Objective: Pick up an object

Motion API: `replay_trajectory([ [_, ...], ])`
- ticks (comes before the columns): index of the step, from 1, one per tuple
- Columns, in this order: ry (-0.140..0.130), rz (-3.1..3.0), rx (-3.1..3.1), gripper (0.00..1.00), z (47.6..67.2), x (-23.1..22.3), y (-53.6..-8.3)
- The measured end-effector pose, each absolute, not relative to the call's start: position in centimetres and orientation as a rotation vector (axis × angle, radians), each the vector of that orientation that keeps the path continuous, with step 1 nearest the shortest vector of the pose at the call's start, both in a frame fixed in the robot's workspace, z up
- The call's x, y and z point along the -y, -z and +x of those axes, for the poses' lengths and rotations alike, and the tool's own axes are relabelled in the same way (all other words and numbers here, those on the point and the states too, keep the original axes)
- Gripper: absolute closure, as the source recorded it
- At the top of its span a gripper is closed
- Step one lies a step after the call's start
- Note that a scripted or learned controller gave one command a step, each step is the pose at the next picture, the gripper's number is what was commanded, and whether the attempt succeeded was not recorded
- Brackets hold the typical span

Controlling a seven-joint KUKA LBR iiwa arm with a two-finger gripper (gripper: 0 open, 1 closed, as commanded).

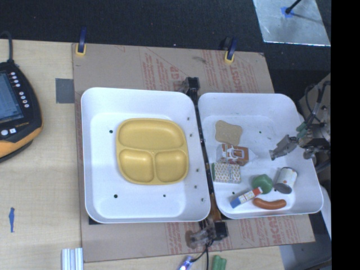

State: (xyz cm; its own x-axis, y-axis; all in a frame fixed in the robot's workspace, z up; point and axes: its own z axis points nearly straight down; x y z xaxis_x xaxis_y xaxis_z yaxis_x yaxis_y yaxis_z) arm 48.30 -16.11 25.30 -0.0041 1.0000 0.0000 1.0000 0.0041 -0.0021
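Observation:
My gripper (296, 149) hangs over the right edge of the right bin (264, 107). It stands open, with one grey finger (282, 147) pointing left and nothing between the two. Just below it lie a white cylinder (286, 177) and a green block (262, 183). Along the bin's front lie a red sausage (269, 203) and a red, white and blue tube (246, 196). Further left are a tan slice (228, 131), a brown and white packet (234, 153) and a green patterned pack (227, 172).
The left bin (101, 151) holds a yellow divided plate (152, 151). A black and orange pendant (16, 108) lies at the bench's left edge. Clamps (228, 48) pin the cardboard sheet at the back.

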Motion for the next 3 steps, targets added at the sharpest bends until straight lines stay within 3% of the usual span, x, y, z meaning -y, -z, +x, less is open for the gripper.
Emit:
replay_trajectory([
  [1,-0.007,-2.212,2.225,0.0,51.2,16.8,-12.6],
  [2,-0.004,-2.212,2.227,0.0,47.9,15.5,-9.1],
  [3,-0.005,-2.208,2.233,1.0,47.9,15.6,-10.2],
])
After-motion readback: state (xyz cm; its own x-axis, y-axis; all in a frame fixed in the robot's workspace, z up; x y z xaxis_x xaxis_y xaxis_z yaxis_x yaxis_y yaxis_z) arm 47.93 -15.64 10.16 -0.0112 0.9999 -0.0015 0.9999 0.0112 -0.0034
